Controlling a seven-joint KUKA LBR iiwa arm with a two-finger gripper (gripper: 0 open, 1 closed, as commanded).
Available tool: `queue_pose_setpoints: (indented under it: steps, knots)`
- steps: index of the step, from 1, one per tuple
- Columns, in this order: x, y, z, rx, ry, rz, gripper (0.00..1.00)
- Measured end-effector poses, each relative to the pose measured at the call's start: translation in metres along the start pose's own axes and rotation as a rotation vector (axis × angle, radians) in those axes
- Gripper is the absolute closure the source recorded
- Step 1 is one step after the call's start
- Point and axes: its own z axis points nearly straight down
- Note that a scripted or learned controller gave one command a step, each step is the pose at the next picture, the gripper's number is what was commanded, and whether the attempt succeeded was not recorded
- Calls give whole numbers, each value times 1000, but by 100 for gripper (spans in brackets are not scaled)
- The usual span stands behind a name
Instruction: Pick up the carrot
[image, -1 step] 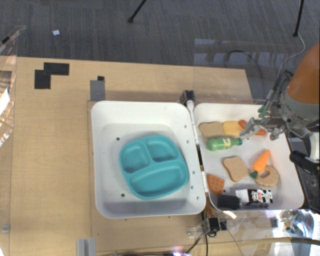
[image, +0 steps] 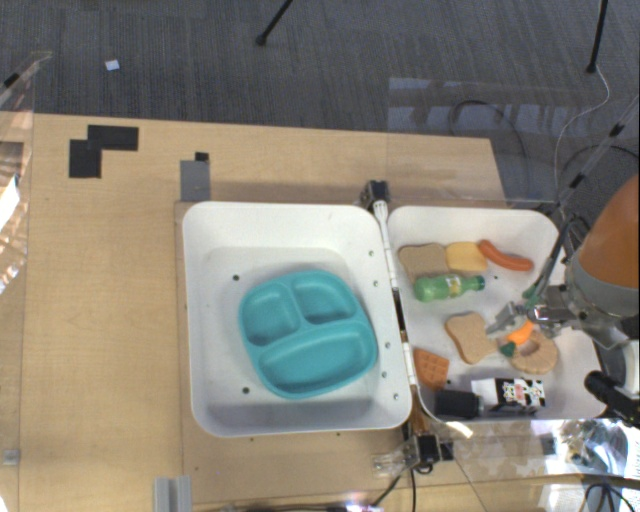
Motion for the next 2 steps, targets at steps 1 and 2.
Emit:
queue_pose_setpoints:
  steps: [1, 2]
  knots:
    - [-23, 37, 62, -17, 2, 78, 0]
    - [-21, 42, 48, -31, 1, 73, 100]
